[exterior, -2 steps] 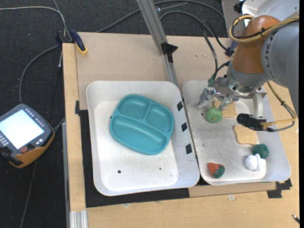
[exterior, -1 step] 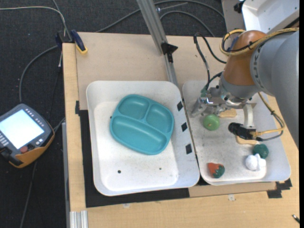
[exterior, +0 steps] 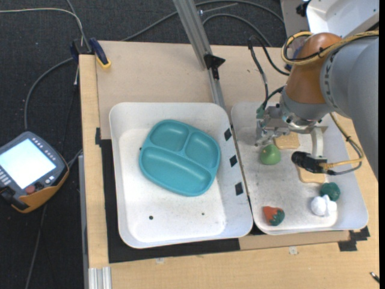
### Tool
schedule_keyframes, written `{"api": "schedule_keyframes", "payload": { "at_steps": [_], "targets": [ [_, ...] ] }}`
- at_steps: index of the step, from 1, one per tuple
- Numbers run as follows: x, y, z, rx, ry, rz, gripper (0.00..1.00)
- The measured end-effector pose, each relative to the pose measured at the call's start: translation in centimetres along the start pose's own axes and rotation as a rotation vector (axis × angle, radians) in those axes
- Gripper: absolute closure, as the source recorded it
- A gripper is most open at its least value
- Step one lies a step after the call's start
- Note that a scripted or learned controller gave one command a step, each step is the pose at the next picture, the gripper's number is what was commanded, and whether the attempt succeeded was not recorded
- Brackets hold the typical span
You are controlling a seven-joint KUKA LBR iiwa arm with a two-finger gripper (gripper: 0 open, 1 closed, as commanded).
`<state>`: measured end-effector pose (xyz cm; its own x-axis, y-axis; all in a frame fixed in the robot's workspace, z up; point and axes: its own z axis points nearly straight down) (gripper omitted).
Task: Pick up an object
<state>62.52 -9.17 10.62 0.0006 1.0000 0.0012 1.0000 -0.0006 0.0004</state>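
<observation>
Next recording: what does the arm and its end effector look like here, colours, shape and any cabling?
The arm is a thick, rounded grey tube with a glossy orange band above the wrist. Below it a grey metal collar carries the small end effector, pale metal with dark fittings. Thin yellow and black cables loop around the orange section.

In the right bin (exterior: 355,212) the gripper (exterior: 265,138) hangs just above the green ball (exterior: 270,155), with a tan block (exterior: 287,141) close at its right. The near left floor of this bin is free, until the red and green toy (exterior: 273,215). A white and green toy (exterior: 324,201) blocks the near right corner. In the left bin (exterior: 129,221), the teal divided plate (exterior: 180,156) covers the middle; its near strip stays open.
</observation>
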Motion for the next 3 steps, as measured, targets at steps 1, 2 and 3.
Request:
{"api": "schedule_keyframes", "payload": {
  "at_steps": [1, 2, 3],
  "targets": [
    [0.0, -0.3, -4.5, -0.005, -0.002, -0.001, 1.0],
    [0.6, -1.0, -10.0, -0.005, -0.002, -0.002, 1.0],
    [1.0, -0.9, -14.4, -0.007, -0.002, -0.002, 1.0]
  ]
}}
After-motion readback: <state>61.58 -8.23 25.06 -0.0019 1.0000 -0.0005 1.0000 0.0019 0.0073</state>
